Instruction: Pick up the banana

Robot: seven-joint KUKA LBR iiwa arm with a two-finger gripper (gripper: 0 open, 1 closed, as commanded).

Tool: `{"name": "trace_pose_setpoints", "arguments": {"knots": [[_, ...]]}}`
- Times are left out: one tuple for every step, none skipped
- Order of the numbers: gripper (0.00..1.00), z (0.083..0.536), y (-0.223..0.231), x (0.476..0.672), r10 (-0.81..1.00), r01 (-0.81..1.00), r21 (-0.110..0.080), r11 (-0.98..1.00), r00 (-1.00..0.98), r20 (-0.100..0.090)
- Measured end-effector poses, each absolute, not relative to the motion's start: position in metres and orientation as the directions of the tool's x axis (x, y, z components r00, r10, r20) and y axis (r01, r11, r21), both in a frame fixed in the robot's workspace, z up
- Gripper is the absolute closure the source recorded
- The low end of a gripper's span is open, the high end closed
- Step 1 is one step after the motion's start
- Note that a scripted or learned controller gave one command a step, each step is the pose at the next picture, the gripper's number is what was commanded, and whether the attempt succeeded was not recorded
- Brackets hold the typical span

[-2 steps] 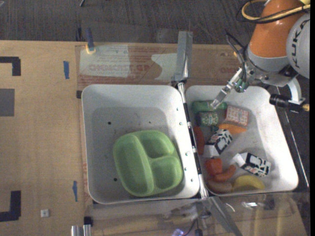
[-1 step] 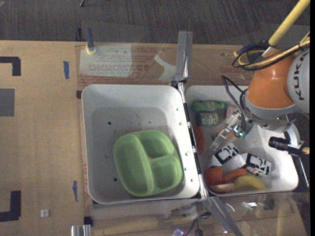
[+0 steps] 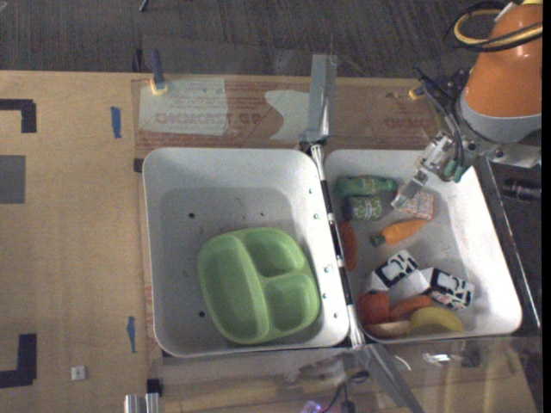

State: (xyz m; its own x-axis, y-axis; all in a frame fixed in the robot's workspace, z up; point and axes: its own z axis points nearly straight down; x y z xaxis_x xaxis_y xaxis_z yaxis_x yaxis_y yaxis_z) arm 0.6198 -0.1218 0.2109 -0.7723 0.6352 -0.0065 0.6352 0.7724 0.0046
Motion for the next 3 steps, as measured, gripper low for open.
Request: {"name": "trace_pose_setpoints", "arguments": {"knots": [[0.0, 0.087, -0.115, 0.601, 0.63, 0.63, 0.005, 0.777, -0.777, -0.006], [0.0, 0.186, -0.065, 0.639, 0.876, 0.876, 0.005, 0.483, -0.483, -0.004], [0.0, 0.185, -0.004, 0.667, 0.999, 0.999, 0.004, 0.046, -0.046, -0.002]]}}
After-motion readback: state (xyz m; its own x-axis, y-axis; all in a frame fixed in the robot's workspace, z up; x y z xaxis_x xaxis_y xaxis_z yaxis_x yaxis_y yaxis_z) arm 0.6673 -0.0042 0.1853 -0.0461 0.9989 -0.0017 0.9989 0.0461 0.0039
